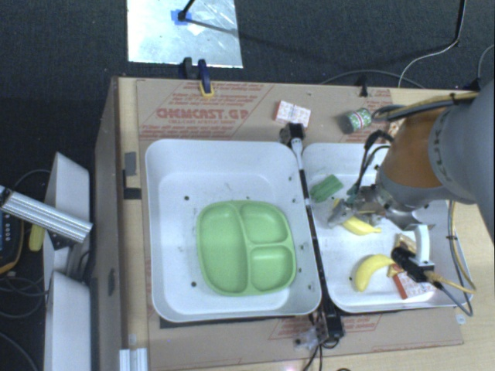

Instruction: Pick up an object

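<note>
The arm (433, 153) reached into the right bin (340, 296); the left bin (166, 207) held a green divided tray (246, 247). The gripper (346, 209) hung above a small yellow piece (360, 226), its opening indiscernible. A banana (370, 270) lay nearer the front, long axis slanted.

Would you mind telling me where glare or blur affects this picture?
Camera view: glare washes out the foil sheet beyond the bench; the arm looks soft and blurred at its edges; the green tray and banana are evenly lit and sharp.
</note>
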